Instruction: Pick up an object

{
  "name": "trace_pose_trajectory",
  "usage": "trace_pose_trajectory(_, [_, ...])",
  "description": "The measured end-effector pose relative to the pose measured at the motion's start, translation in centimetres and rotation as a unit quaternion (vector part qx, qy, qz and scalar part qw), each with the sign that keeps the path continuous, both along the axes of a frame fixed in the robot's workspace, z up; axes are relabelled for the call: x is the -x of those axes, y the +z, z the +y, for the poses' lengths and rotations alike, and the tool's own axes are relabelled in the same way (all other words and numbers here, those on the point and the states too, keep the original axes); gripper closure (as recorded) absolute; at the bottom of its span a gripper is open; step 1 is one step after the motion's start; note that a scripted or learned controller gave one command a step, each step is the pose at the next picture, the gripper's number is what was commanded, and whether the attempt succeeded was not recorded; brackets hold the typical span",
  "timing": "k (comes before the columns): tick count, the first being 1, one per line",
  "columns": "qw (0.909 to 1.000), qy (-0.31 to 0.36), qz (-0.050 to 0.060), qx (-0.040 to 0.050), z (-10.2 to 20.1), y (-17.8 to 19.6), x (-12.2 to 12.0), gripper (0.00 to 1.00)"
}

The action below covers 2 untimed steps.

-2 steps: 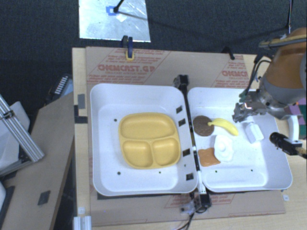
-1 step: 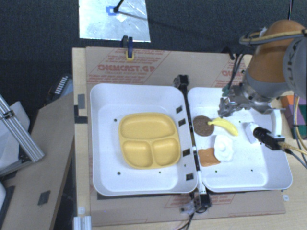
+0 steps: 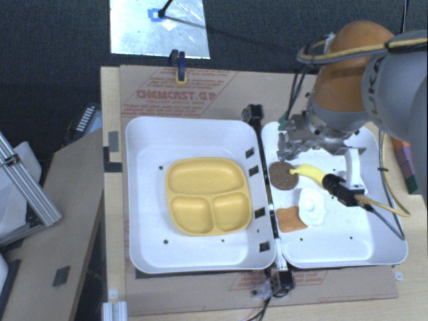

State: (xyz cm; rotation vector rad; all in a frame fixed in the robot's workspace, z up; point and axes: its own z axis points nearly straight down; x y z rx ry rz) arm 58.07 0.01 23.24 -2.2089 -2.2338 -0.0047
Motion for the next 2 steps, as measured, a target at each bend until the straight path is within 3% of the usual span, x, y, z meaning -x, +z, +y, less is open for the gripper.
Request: trace_pose_trajectory(2, [1.0000,-0.001,-0.001,-0.0002,10.1,0.8,-1.2,1.00])
